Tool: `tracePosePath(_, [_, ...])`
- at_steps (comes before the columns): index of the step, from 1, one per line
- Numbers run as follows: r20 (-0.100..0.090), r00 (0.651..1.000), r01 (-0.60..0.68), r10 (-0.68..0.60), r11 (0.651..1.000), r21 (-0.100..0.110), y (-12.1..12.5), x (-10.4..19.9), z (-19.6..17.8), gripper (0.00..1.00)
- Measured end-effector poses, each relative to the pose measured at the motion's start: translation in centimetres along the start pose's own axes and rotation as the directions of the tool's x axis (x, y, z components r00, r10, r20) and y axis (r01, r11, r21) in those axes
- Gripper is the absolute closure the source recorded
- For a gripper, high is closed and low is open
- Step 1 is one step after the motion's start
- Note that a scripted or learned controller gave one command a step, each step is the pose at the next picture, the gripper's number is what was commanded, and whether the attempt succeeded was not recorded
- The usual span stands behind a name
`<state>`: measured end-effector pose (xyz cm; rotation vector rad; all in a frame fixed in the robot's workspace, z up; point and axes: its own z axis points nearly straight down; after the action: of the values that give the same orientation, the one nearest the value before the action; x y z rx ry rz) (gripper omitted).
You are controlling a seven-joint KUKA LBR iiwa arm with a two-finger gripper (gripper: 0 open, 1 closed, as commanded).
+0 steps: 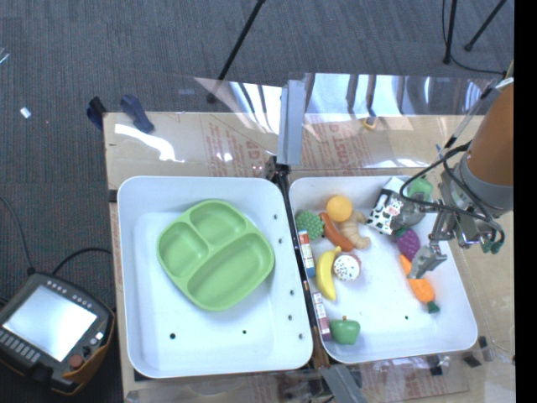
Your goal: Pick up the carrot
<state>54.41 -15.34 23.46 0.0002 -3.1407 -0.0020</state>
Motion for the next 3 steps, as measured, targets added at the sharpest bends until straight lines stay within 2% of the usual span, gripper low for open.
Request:
tracePosePath(1, [0.002, 1.0, 0.0, 0.0, 1.0, 0.001, 0.0, 0.0, 0.1, 0.0])
tracePosePath(2, [-0.001, 0.995, -0.096, 0.096, 0.995, 0.0, -3.1, 0.0, 14.7, 0.0])
tracePosePath(3, [0.002, 1.0, -0.02, 0.02, 1.0, 0.0, -1.3, -2.8, 14.7, 1.0])
